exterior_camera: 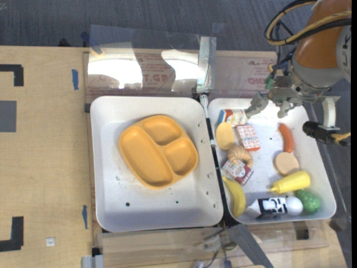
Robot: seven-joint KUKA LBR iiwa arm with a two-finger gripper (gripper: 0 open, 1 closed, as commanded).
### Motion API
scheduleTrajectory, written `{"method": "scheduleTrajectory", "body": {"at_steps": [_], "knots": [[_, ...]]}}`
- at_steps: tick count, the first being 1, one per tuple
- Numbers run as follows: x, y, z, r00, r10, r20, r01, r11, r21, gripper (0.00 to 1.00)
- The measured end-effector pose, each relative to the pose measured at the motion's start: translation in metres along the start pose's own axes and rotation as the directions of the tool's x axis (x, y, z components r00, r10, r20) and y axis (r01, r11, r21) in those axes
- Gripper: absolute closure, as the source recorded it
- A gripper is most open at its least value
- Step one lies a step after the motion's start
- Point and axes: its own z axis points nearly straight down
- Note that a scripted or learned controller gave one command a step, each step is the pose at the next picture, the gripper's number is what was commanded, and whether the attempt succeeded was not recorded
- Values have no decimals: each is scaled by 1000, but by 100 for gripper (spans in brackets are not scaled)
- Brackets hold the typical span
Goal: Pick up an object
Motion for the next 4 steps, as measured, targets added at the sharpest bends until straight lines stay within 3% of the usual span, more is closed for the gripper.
{"method": "scheduleTrajectory", "body": {"at_steps": [1,2,3,4], "knots": [[-11,-62,131,1000,-5,2,5,1000,-6,0],[-17,-22,139,1000,-29,2,29,1000,-7,0],[-17,-20,127,1000,-28,3,28,1000,-14,100],[41,11,37,999,47,-2,-47,999,-11,100]]}}
